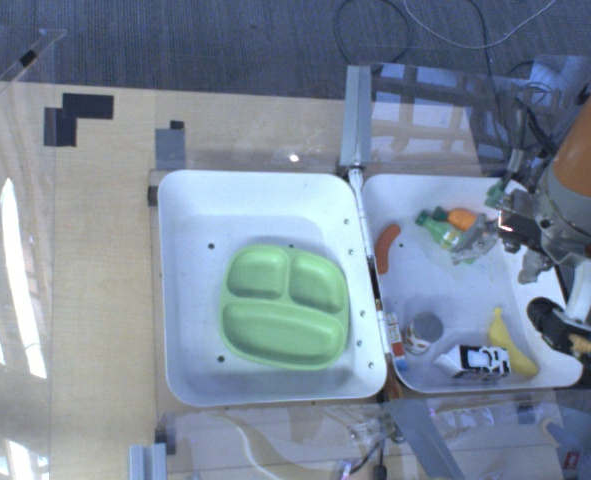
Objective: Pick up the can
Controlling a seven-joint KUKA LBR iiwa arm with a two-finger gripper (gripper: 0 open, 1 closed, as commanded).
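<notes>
The gripper (478,241) hangs low over the back half of the right bin (455,193), just beside a green bottle with an orange cap (443,226); whether it is spread or pressed together cannot be told. The grey arm reaches in from the right edge, its orange band (587,153) above the wrist. The can (421,330) lies well apart from the gripper, near the bin's front left corner, with a yellow item (506,348) and a black-and-white item (483,360) along the front, and a green divided tray (285,306) in the left bin (190,268).

The grey-topped can (422,332) sits near the right bin's (445,286) lower-left corner.
</notes>
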